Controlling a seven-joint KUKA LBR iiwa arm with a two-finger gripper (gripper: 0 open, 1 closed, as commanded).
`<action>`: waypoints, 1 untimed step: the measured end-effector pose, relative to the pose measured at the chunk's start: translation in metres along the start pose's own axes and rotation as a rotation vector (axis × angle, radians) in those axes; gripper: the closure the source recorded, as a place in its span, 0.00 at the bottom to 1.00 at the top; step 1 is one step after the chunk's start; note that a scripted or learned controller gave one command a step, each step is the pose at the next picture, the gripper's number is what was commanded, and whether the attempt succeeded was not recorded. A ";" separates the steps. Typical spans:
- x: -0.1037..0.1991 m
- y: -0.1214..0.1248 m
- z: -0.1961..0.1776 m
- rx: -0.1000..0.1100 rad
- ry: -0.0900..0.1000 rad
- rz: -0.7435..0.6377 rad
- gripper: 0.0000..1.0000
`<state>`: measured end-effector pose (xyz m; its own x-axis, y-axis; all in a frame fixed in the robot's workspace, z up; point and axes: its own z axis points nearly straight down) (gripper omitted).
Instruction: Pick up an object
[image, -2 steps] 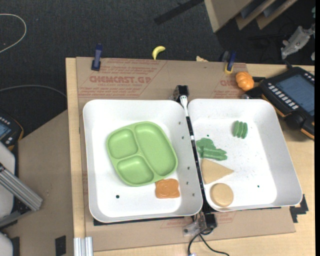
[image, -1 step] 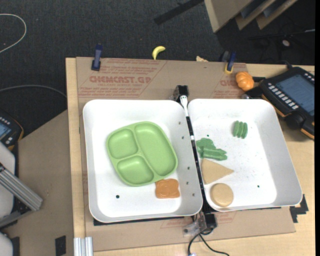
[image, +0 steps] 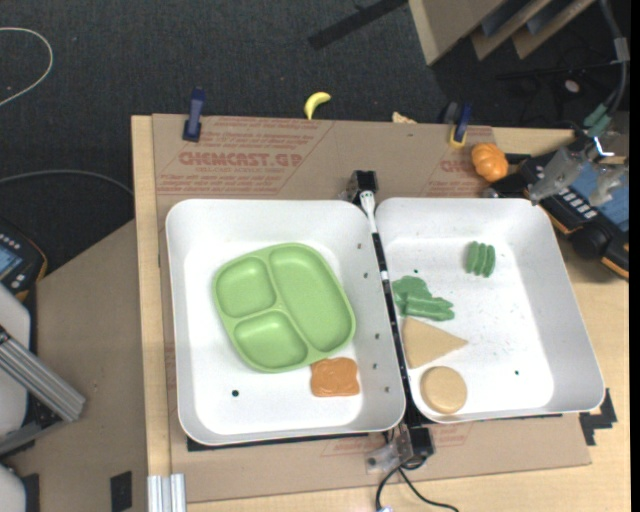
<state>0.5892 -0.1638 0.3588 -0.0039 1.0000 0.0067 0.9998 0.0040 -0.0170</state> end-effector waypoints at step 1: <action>-0.033 -0.058 -0.112 -0.030 -0.013 0.009 0.00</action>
<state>0.5335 -0.1980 0.4714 0.0048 1.0000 -0.0060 0.9999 -0.0047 0.0134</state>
